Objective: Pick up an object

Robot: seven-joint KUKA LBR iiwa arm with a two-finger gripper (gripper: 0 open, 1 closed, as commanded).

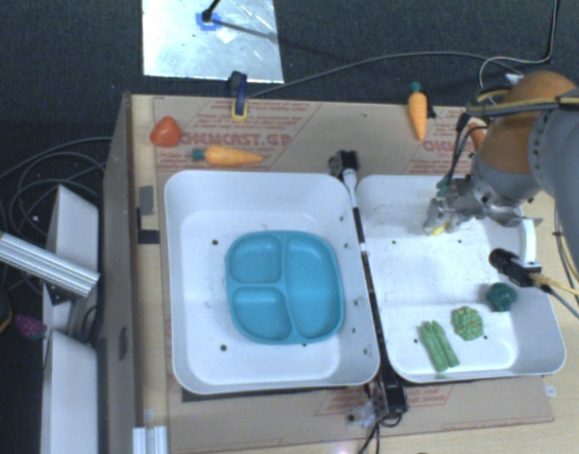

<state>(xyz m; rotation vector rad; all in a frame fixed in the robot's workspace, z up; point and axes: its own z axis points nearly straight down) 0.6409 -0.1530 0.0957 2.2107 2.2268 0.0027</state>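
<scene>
So you're mid-approach: two-finger gripper (439,218) hovers far in the right white bin (403,348), finger state untellable; next, reach the nearer green bumpy vegetable (467,323).

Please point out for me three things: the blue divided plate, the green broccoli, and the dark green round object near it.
blue divided plate (285,285): camera view, on the ridge between its compartments.
green broccoli (468,323): camera view, middle of its bumpy top.
dark green round object (501,297): camera view, centre of its body.
</scene>
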